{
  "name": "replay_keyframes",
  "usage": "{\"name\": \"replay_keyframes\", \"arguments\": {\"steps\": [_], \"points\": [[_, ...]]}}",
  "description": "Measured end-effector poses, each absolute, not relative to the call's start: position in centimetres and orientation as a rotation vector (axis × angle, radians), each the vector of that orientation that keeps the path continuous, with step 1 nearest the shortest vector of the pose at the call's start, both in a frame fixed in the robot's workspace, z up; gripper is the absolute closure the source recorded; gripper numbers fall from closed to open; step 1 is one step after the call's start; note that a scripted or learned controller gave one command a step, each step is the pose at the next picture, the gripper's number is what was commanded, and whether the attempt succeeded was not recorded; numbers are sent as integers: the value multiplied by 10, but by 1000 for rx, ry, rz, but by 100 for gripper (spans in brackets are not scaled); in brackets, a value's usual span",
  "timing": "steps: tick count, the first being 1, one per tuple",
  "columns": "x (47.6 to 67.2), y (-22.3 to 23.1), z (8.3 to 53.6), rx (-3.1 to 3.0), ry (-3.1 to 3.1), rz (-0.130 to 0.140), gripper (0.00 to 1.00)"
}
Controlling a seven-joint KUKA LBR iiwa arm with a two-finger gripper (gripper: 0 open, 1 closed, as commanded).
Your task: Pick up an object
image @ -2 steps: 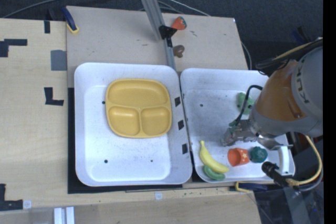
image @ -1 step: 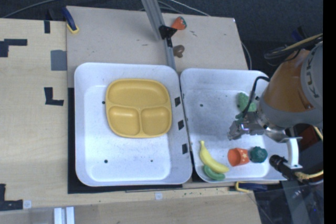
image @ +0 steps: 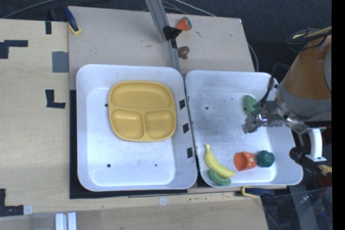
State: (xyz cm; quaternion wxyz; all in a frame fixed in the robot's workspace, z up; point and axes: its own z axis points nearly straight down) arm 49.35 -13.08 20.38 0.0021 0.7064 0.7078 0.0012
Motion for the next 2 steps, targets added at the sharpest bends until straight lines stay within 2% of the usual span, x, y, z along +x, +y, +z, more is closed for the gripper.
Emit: {"name": "replay_keyframes", "arguments": {"steps": [1, 2], "points": [[495, -131, 257, 2216, 2221, 4, 100], [500, -79, 261, 2215, 2230, 2, 100]]}}
